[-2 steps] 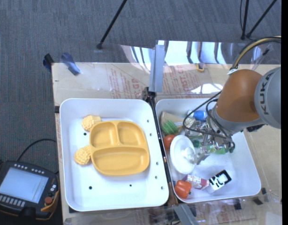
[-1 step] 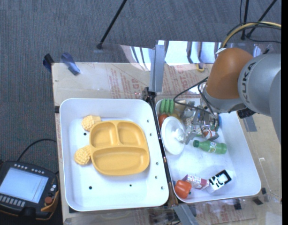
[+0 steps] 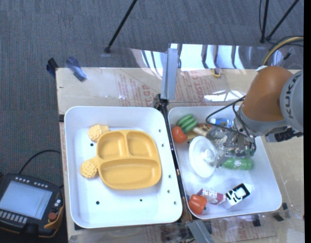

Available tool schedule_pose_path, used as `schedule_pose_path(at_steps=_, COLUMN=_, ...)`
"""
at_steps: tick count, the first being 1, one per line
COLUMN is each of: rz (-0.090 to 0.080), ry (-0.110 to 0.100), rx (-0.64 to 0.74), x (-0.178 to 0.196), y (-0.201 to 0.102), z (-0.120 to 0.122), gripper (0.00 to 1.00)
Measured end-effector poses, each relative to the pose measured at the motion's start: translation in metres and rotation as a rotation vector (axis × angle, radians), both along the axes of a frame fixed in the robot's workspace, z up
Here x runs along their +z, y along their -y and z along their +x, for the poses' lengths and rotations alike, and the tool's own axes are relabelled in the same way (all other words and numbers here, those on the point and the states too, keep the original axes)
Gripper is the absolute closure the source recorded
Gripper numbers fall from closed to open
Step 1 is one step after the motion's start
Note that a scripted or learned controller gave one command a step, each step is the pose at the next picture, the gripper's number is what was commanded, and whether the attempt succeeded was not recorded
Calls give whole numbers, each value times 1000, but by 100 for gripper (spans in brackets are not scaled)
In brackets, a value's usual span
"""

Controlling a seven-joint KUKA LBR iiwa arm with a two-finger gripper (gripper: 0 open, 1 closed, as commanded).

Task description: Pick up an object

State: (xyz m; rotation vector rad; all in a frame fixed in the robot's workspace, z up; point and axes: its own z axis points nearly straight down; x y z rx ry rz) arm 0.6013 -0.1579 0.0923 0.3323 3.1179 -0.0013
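Two bins: I count a left bin (image 3: 74,135) and a right bin (image 3: 269,181), shallow and white, side by side on the bench.
Arm count: one, grey with an orange band (image 3: 264,97), reaching in from my right over the right bin.
Gripper: the gripper (image 3: 231,146) sits low over the middle of the right bin, between the white dish and the green bottle; from my station I cannot tell how it is set, as the mechanism is a blur of metal and cable.
Left bin contents: one yellow divided plate (image 3: 129,158) with three compartments, lying flat near the centre; two yellow waffle-textured pieces, one (image 3: 97,132) touching the plate's upper left edge, one (image 3: 89,168) touching its lower left edge.
Right bin contents, counted: one white dish (image 3: 201,156), tilted, left of centre; one green bottle (image 3: 237,163) lying on its side just right of the dish; one green ridged item (image 3: 187,122) and one red round item (image 3: 178,134) near the upper left corner; one orange item (image 3: 197,203), one small red-and-white carton (image 3: 212,195) and one black-and-white box (image 3: 237,194) along the front wall.
Candidate objects for pick: all in the right bin; I see nothing lifted clear of the floor.
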Motion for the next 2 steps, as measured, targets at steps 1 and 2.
schedule_pose_path(at_steps=1, rz=3, ry=1, rx=-104, x=0, y=40, z=-22, gripper=0)
schedule_pose_path(at_steps=2, rz=3, ry=4, rx=-94, x=11, y=38, z=-20, gripper=100)
